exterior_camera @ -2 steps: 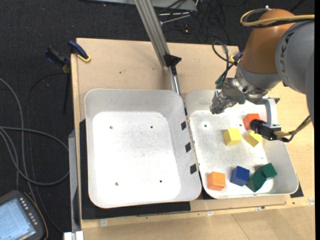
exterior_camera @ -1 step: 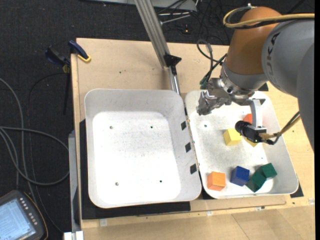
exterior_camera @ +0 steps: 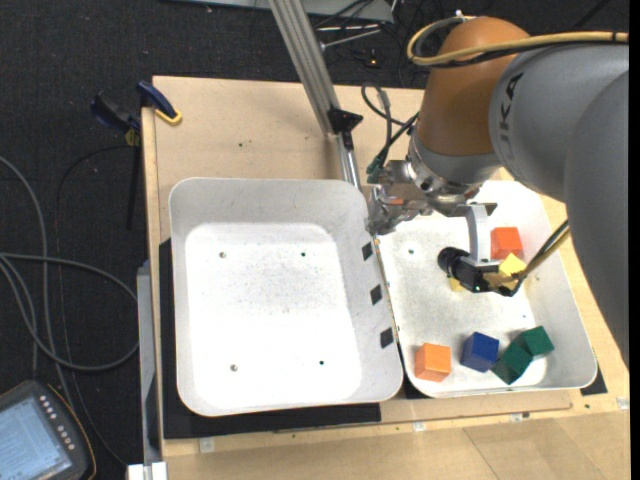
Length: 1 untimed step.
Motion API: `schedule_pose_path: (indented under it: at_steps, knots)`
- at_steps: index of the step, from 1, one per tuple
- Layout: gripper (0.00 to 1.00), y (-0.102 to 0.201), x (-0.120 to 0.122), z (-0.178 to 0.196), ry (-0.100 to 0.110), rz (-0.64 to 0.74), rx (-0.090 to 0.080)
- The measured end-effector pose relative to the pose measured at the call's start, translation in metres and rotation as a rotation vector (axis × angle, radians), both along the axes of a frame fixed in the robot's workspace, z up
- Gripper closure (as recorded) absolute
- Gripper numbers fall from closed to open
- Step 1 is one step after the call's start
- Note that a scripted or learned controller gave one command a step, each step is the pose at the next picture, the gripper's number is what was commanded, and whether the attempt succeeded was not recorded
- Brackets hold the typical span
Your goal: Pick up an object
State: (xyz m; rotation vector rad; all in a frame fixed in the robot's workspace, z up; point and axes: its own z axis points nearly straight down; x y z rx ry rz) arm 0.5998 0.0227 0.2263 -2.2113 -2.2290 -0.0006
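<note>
At the far left corner of the wooden bench (exterior_camera: 230, 138), a blue and yellow clamp (exterior_camera: 150, 103) grips the edge. The left bin (exterior_camera: 260, 288) shows a white floor flecked with dark specks. The gripper (exterior_camera: 390, 206) hangs over the far left corner of the right bin (exterior_camera: 420, 268), close to the rim where the two bins meet; whether the claw is spread or pressed together cannot be told from this angle, and nothing is seen held in it.

The blocks all lie in the right bin. An orange cube (exterior_camera: 433, 360) sits near its left front corner, with a blue cube (exterior_camera: 480, 351) just to its right. Two green blocks (exterior_camera: 515, 361) (exterior_camera: 537, 340) follow, close together at the near right. Farther back, toward the right side, an orange block (exterior_camera: 507, 241) sits just beyond a yellow block (exterior_camera: 511, 265).
</note>
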Motion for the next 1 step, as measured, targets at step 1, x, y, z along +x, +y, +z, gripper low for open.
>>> schedule_pose_path:
  at_steps: [1]
  knots:
    - [1.0, 0.0509, -0.0036, 0.0129, -0.003, 0.0, 0.0]
